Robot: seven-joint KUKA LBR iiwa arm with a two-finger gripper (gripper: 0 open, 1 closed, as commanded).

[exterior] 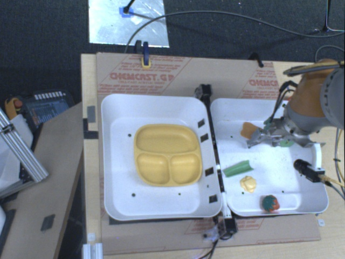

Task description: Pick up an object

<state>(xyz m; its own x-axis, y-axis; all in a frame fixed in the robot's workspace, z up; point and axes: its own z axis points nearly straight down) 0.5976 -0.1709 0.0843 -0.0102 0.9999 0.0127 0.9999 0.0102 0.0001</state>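
My two-finger gripper (257,140) hangs low over the right-hand shallow white bin (307,198), right of centre in the frame, with my grey arm and its orange band (310,93) coming in from the right edge. The metal fingers point left toward a small flat orange piece (248,129) that lies just beside the tips, near the bin's upper left; I judge this the thing I am set to take, but nothing sits between the fingers, and whether they are spread or pressed together I cannot tell at this size.

The other candidates lie loose on the smooth bin floor below: a slim green stick-shaped piece (237,169) lying at a slant, a small pale yellow lumpy piece (248,184) just under it, and a round piece of mixed red and green (270,203) near the lower rim. They are scattered apart, which leaves room to come down on one alone.

The left-hand white bin (116,144) holds a yellow plastic tray with three compartments (167,154), glossy, rounded at the corners, lying flat in the middle.
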